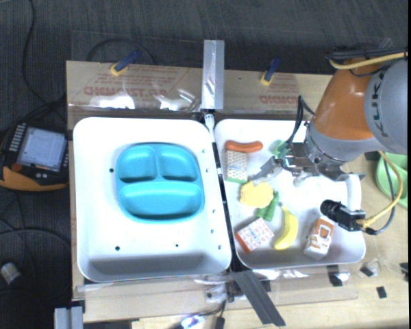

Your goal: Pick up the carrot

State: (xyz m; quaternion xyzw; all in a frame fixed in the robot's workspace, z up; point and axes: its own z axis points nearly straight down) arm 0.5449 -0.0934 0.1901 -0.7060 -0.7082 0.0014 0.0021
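The carrot [243, 146] lies near the top of the right bin [356, 252], an orange stick resting crosswise just right of the wall shared by the two bins. Just below it sits a small pale packet [235, 164], and lower still a yellow round item [256, 195], a banana [286, 230] and two small cartons [255, 235].

The gripper [268, 171] hangs over the middle of the right bin, below and right of the carrot. Its two fingers are spread apart, one pointing down-left toward the yellow item, and nothing sits between them. It is released and carries nothing.

The step in hand looks like the approach: the carrot is not yet grasped. The next move calls for shifting the gripper up and left in the frame until it is over the carrot, turning the fingers to straddle its narrow width, then lowering and closing. The packet lies close below, so the lower finger has little room.

The left bin [89, 204] holds a blue divided tray [159, 181].
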